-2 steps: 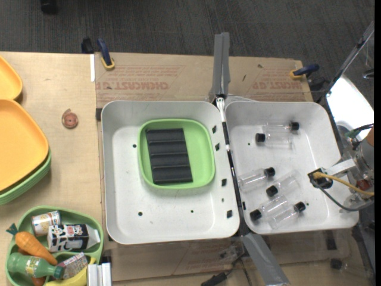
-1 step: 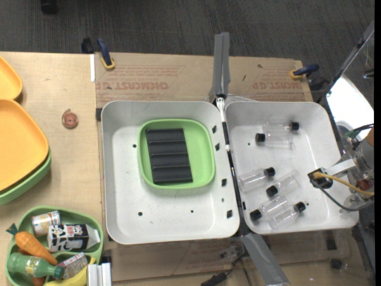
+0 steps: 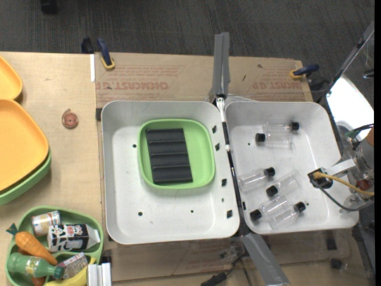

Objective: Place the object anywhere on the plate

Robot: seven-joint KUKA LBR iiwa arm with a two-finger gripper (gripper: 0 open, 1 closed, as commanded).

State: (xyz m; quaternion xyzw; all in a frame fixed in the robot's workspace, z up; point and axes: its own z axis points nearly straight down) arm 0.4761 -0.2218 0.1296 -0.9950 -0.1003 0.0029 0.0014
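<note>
A green square plate (image 3: pixel 205 154) sits in the middle of the left bin (image 3: pixel 119 213). On it lies a black ribbed block (image 3: pixel 169 155). Several clear vials with black caps lie scattered in the right bin (image 3: pixel 315 115): one at the back (image 3: pixel 278 129), one in the middle (image 3: pixel 256 176), one at the front (image 3: pixel 284 213). My gripper (image 3: pixel 356 183) hangs over the right bin's right rim, mostly cut off by the frame edge, with nothing seen in it.
Orange plates (image 3: pixel 21 148) are stacked at the far left of the bench. A green bowl of toy food (image 3: pixel 50 246) stands at the lower left. A small round disc (image 3: pixel 70 119) lies left of the bins. Clamps (image 3: pixel 106 57) hold the cardboard at the back.
</note>
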